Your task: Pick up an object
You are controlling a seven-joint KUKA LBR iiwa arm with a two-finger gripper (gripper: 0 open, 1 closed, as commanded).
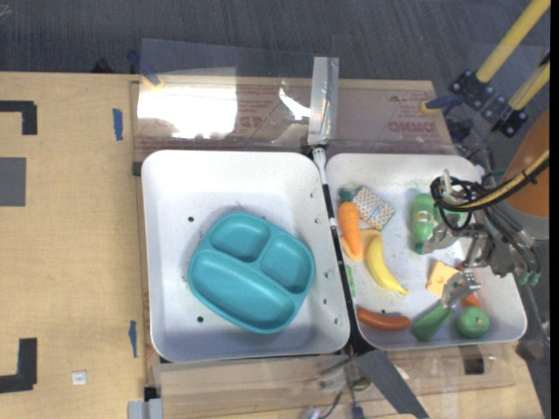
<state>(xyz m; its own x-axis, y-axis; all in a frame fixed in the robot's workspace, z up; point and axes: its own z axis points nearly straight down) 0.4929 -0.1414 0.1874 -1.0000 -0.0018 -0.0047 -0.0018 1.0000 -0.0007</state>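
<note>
While fingers (461, 279) hover, cheese wedge (440, 278) — just beside.

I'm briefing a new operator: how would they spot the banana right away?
Look in the right bin, the one crowded with toy food. Near its middle lies the banana, just right of the orange carrot and above the red sausage. It is the only curved yellow piece.

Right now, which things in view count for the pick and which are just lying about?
For the pick: the tool, yellow cheese wedge, yellow banana, orange carrot, red sausage, green apple.

Lying about: teal divided plastic tray, left white bin.
</note>
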